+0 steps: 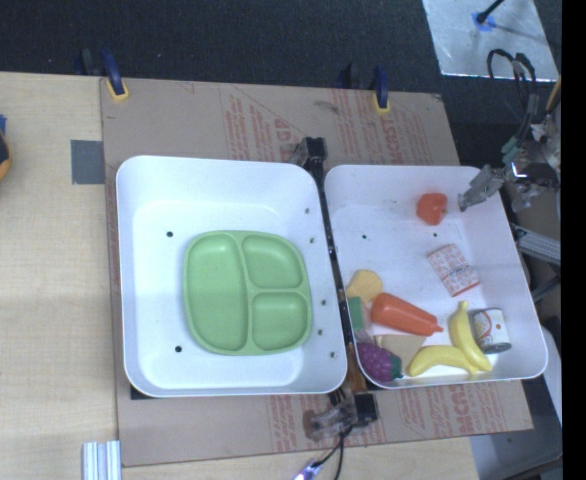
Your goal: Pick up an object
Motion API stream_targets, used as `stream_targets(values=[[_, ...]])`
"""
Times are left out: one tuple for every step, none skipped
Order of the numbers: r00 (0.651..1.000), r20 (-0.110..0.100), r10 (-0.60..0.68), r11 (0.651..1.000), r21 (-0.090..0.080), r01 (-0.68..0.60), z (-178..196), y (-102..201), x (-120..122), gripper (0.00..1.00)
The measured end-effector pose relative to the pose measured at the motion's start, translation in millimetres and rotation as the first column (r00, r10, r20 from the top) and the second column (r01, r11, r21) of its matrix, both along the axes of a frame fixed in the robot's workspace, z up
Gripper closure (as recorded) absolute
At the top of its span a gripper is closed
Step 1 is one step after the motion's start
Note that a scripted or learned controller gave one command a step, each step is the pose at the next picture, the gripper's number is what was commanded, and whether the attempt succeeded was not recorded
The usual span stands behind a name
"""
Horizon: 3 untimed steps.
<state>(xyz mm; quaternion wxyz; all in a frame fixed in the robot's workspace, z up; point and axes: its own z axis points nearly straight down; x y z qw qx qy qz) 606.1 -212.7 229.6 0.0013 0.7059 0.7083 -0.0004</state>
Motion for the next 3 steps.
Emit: stream_targets(values=[[1.0, -0.007, 0.002, 1.0, 0.002, -0.002, -131, 1, 6, 0.0], [1.0, -0.003, 0.001, 1.0, 0.002, -0.001, -131, 5, 50, 0.0], [1.0, -0.008, 0.004, 1.0, 0.002, -0.004, -121, 4, 50, 1.0]])
